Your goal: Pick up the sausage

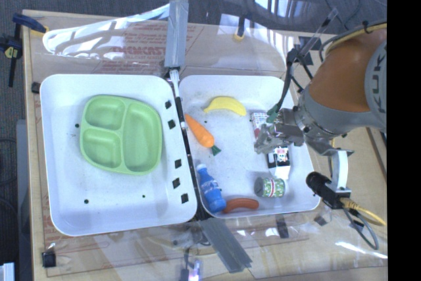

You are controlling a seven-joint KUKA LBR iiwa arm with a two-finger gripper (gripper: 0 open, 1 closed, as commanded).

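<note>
The sausage is reddish brown and lies flat along the near wall of the right bin. My gripper hangs over the right side of that bin, well above and behind the sausage, beside a small white packet. Nothing shows between its fingers.
In the right bin lie a yellow banana, an orange carrot, a blue bottle next to the sausage and a green can. The left bin holds a green divided plate. Cables trail at the right.
</note>
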